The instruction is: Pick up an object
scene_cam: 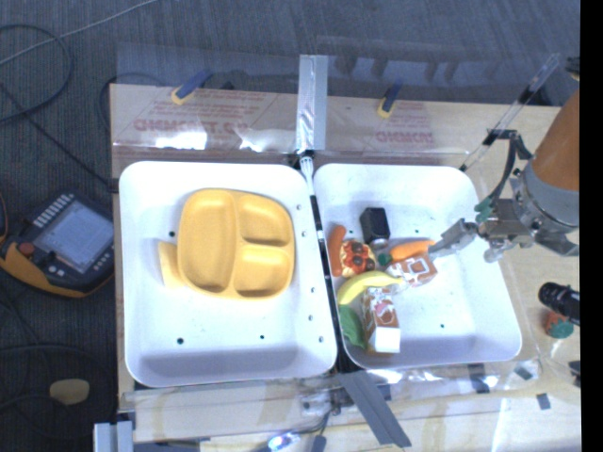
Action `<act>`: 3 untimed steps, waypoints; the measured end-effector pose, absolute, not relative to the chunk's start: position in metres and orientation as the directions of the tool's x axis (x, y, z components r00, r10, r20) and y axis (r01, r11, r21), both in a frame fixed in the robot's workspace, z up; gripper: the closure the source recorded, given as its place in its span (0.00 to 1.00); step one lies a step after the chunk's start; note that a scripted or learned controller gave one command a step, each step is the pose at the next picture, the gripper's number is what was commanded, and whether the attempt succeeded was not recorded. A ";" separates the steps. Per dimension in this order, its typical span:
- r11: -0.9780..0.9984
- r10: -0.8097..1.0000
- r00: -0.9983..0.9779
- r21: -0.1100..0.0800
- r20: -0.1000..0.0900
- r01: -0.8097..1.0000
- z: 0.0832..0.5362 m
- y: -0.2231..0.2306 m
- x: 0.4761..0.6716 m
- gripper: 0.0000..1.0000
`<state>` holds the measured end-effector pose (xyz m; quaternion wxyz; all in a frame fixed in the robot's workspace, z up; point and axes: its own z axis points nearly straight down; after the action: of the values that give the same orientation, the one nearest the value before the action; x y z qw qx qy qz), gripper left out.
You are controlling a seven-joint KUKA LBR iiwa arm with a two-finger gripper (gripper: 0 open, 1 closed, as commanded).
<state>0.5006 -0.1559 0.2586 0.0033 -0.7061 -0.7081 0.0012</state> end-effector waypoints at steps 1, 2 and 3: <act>-0.106 0.994 0.106 -0.007 0.001 0.994 0.289 -0.126 0.520 0.00; -0.068 0.998 0.068 -0.008 0.001 0.998 0.154 -0.131 0.552 0.00; 0.151 0.988 -0.151 -0.005 0.000 0.988 0.239 -0.154 0.551 0.00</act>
<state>0.5512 -0.1542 0.2385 0.0013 -0.6514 -0.7587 0.0018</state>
